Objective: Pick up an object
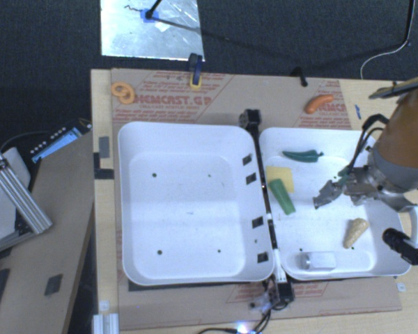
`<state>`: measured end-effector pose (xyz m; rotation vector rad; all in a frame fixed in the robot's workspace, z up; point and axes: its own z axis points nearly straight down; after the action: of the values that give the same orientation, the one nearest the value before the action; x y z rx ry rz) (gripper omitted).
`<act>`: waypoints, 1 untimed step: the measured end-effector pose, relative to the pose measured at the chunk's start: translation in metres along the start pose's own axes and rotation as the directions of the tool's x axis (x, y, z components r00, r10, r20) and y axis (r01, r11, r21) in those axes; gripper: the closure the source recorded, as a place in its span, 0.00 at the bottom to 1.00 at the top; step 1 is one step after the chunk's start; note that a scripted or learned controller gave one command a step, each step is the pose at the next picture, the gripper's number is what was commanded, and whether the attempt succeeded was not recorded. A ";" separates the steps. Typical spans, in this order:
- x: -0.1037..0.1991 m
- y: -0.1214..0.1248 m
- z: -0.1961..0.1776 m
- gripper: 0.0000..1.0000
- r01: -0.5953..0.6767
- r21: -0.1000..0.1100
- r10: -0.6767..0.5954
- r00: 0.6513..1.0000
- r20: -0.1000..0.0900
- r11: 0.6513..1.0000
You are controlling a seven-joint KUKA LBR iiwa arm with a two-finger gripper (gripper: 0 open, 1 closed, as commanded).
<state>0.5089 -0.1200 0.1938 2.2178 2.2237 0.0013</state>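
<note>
Camera view: the gripper (325,195) hangs over the right bin (383,266), its fingers close together and holding nothing. Around it lie a green pepper (302,156), a yellow block (279,177), a green stick (282,197), a tan cone (354,232) and a clear box (317,260).

Grey arm with orange band enters from the right, wrist angled down and leftward; gripper (325,195) hangs low, its dark fingertips pointing left.
</note>
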 end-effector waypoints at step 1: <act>0.078 0.015 0.010 0.00 0.009 0.001 -0.009 1.000 -0.004 1.000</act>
<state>0.5239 -0.0415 0.1838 2.2099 2.2360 0.0048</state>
